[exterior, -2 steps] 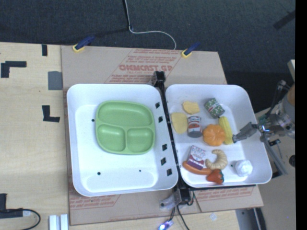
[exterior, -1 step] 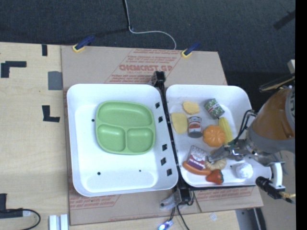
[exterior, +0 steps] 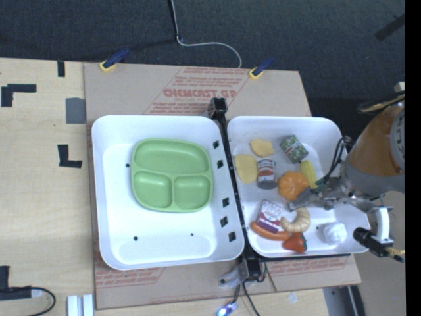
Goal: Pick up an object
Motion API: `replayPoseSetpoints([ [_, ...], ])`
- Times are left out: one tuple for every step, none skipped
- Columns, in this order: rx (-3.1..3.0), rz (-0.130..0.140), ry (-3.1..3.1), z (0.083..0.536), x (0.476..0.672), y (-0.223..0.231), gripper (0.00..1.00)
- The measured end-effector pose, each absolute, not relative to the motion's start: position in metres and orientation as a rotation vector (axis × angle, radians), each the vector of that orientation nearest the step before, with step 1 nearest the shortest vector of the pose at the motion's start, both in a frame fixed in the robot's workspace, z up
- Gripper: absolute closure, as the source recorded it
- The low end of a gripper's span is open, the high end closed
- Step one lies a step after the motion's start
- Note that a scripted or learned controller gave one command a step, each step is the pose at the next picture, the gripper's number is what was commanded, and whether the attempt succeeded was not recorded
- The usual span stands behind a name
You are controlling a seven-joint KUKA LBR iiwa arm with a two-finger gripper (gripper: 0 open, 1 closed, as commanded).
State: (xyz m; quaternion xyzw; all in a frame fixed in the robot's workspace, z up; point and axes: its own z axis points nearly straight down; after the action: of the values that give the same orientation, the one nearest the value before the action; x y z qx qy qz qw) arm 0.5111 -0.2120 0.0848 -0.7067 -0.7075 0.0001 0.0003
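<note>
The right bin holds several toy foods. Among them are an orange, a yellow corn cob, a green can, a red-labelled can and two pale yellow pieces. Toward the front lie a tan croissant, a red hot dog, a pink packet, a white lump and a red piece. My gripper reaches in from the right, low in the bin, just right of the orange and below the corn. Nothing shows clearly in its grasp.
The left bin holds a green divided plate. Both bins sit on a cardboard sheet on the wooden bench. The arm's grey body with its orange band overhangs the right bin's right rim.
</note>
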Motion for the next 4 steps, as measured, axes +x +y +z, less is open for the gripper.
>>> replayPoseSetpoints([
  [-2.215, -0.002, -2.231, 0.085, 0.563, -0.157, 0.00],
  [-2.218, 0.002, -2.223, 0.084, 0.603, -0.172, 0.00],
  [-2.218, 0.002, -2.223, 0.085, 0.605, -0.174, 0.00],
  [-2.225, -0.007, -2.229, 0.218, 0.590, -0.169, 0.00],
])
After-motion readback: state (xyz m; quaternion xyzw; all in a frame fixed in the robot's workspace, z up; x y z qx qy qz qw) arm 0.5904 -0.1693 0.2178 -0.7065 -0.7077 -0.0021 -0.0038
